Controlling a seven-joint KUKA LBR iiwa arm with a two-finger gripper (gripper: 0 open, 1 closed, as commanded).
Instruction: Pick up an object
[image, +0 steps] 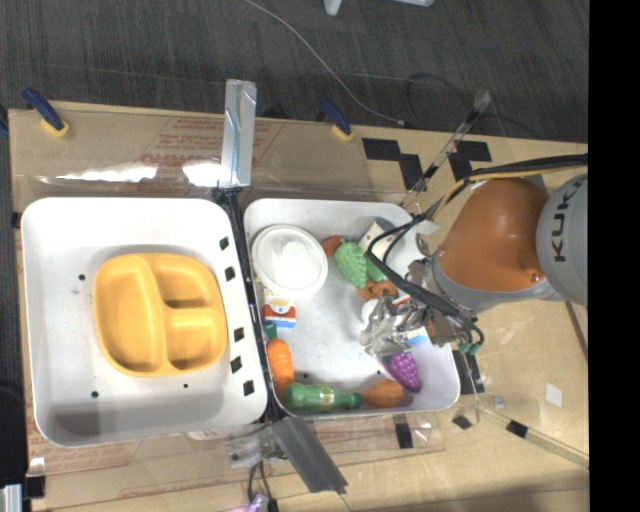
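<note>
Cardboard-topped bench bears two white bins; low in the right bin (300, 215), the metal gripper (385, 328) hangs just above-left of a purple plastic grape bunch (405, 368); its grip cannot be told.

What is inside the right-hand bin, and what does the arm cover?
The right bin holds a white bowl, green bottle, carrot, purple grapes and a green toy. The gripper covers whatever lies beneath.

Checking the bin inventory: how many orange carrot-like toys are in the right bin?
2: one carrot at the bin's left wall, another at the front wall beside the green bottle. The arm may hide more.
</note>
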